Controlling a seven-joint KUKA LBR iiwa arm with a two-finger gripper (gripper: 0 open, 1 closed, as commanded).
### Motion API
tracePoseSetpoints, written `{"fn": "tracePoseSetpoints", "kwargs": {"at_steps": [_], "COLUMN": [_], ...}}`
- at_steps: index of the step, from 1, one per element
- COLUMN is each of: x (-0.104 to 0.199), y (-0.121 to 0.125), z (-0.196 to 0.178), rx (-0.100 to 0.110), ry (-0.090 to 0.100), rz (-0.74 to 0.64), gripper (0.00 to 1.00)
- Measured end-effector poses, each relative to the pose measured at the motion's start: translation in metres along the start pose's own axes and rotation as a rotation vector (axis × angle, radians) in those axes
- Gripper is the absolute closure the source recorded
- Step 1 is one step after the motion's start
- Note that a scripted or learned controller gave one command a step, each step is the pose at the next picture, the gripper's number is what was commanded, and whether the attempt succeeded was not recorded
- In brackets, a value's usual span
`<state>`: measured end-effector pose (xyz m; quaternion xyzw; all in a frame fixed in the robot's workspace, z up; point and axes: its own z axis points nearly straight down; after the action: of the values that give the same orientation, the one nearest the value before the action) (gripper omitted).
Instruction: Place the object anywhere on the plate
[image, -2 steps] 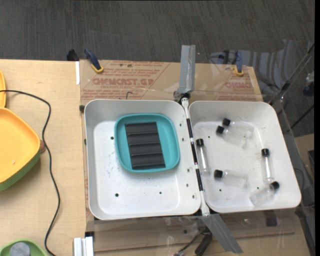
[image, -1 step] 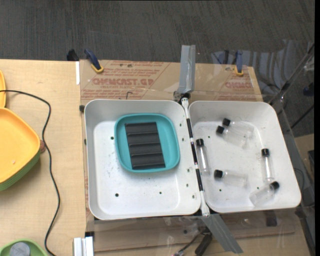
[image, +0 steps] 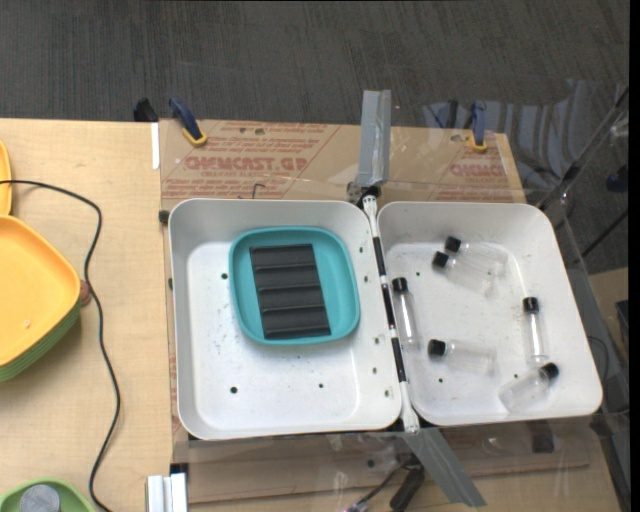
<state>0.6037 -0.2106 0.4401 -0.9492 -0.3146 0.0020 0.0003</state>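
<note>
Stack of yellow dishes (image: 30, 290) way off left, then teal plate (image: 243, 290) in the left bin (image: 200, 380), with a black ridged pad (image: 290, 290) on top. Clear black-capped vials (image: 460, 352) scattered over the right bin (image: 560, 260), none on the plate yet. Probably slippery, being round and see-through, so easy to mis-grab or to send rolling off those ridges. "CHEMCAST GP" printed on the brown sheet (image: 300, 150) behind.

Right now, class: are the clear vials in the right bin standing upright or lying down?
Lying down. Each clear vial rests lengthwise on the right bin floor, black caps pointing sideways.
</note>
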Motion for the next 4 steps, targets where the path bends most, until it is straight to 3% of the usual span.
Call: {"fn": "tracePoseSetpoints", "kwargs": {"at_steps": [1, 3, 4], "x": [0.008, 0.009, 0.023], "y": [0.019, 0.021, 0.031], "z": [0.001, 0.0, 0.0], "rx": [0.001, 0.0, 0.001], "ry": [-0.001, 0.0, 0.0], "rz": [0.114, 0.403, 0.434], "gripper": [0.0, 0.0, 0.0]}}
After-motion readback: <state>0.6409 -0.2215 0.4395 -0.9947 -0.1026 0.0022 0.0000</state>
